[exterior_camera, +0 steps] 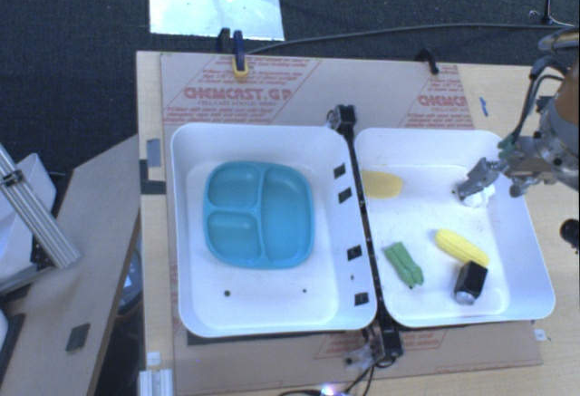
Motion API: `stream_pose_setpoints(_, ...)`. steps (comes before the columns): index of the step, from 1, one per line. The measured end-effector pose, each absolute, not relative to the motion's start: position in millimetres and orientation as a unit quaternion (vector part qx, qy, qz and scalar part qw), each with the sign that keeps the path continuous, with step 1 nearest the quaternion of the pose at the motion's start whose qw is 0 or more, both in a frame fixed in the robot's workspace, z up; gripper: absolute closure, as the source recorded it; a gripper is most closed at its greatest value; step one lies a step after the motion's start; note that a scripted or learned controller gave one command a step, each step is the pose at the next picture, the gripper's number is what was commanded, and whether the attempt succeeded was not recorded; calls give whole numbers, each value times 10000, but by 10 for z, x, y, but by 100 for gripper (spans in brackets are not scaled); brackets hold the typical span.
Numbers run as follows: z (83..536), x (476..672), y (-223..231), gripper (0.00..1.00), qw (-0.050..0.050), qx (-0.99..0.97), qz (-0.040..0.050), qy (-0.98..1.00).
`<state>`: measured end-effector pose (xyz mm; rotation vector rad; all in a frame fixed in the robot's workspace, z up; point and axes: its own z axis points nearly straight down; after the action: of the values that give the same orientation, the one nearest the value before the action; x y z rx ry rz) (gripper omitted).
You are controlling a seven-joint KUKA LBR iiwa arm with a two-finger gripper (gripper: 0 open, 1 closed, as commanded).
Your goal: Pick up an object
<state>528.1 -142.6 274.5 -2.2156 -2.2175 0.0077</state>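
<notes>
The bench (299,86) is lying under everything, a pale board with red lettering across its protective film, and two shallow white bins are sitting side by side on it. The left bin (195,204) is holding a blue divided plate (260,214), which is resting flat near its middle. The right bin (521,285) is carrying the small things.

The arm (560,127) is reaching in from the right, hanging over the right bin's far right part. Its gripper (478,184) is pointing down toward the bin's upper right area, with something small and white (475,196) sitting right at its tip. Whether the claw is open, closed or clamping that white piece, I cannot tell from here; the end of it is blurring together.

In the right bin, a pale yellow piece (382,185) is lying near the left wall. A yellow corn cob (461,246) is lying at a slant lower down, just above a black can (469,282) that is tipping toward the front wall. A green pod-like item (403,263) is lying to their left, apart from them.
</notes>
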Motion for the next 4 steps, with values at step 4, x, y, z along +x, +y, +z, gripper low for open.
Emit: stream_pose_setpoints(4,1160,5264,-1372,0,16,-7067,8,-7075)
